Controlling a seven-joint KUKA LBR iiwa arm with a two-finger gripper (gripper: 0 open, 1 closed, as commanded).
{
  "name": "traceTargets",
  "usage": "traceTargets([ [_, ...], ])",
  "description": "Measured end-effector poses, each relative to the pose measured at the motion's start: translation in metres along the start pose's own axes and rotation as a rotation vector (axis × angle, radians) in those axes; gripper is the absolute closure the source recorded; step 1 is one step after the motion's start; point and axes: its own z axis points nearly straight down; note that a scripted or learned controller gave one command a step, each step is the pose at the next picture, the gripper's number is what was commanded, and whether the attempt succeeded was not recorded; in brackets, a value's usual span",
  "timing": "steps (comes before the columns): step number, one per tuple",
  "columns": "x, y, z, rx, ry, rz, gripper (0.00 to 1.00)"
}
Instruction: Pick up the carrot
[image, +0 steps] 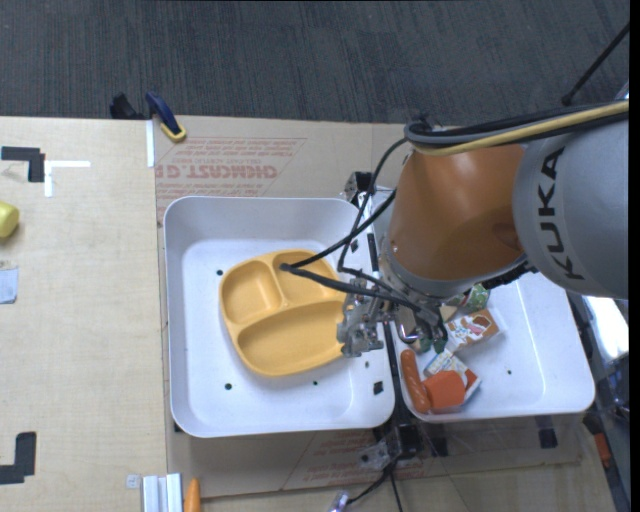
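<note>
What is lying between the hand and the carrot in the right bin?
In the camera view, the divide between the bins' rims separates the hand, over the yellow divided plate, from the carrot.

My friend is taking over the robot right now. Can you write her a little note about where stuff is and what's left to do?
Gripper: low over the right edge of the yellow plate in the left bin; can't tell if it's open or shut, nothing seen in it.
Carrot: lying in the right bin, near its left wall, beside some food packets.
Done: nothing yet.
Left: move over to the carrot, grab it, lift it.
</note>
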Motion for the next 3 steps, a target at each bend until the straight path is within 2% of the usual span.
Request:
traceTargets([
  [1, -0.009, 0.041, 0.025, 0.0, 0.005, 0.011, 1.0],
  [2, -0.007, -0.014, 0.028, 0.001, 0.005, 0.032, 1.0],
  [3, -0.003, 0.028, 0.078, 0.002, 0.008, 0.195, 1.0],
])
